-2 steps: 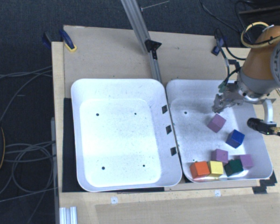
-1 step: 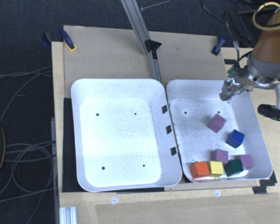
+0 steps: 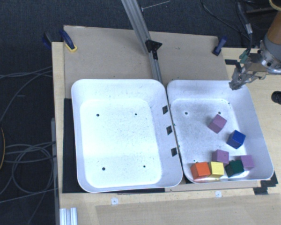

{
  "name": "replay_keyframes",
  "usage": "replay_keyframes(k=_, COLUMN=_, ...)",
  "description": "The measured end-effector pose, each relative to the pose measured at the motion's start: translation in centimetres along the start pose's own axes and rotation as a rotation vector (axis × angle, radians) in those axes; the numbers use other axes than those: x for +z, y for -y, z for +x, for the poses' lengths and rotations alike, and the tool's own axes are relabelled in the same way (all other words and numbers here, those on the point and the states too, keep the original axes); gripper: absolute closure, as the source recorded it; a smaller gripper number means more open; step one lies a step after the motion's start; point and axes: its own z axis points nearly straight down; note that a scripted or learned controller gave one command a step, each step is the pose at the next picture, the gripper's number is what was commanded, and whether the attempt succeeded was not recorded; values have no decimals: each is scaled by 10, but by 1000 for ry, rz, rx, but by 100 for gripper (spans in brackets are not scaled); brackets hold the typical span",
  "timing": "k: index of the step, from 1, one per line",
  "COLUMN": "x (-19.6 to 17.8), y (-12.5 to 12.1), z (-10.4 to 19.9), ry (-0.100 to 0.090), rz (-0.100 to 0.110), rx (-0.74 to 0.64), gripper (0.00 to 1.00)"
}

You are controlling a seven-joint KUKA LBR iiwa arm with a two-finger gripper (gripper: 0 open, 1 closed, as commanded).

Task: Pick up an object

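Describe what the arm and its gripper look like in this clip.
The arm enters from the right: an orange-tan band above a grey wrist ring. Below the ring sits a compact, dark grey metal gripper, narrowing toward its tip, with small teal-green details and thin wiring near its body. No readable markings.

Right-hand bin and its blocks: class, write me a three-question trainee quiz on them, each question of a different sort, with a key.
1. True or false: the orange block lies in the left bin.
2. Which block lies nearest the gripper? A the blue block; B the lone purple block; C the yellow block.
3. Fill in: the green block lies between the yellow block and a ___ block.

Key: 1 false, it lies in the right bin. 2 B. 3 purple.
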Motion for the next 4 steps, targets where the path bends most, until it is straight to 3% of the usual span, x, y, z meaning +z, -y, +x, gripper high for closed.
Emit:
replay_keyframes(k=1, x=-13, y=-1, z=0, ry=-1, rz=5, rx=1, gripper=100)
replay_keyframes(k=4, x=2, y=19, z=145, ry=-6, rz=13, rx=-4, gripper=100)
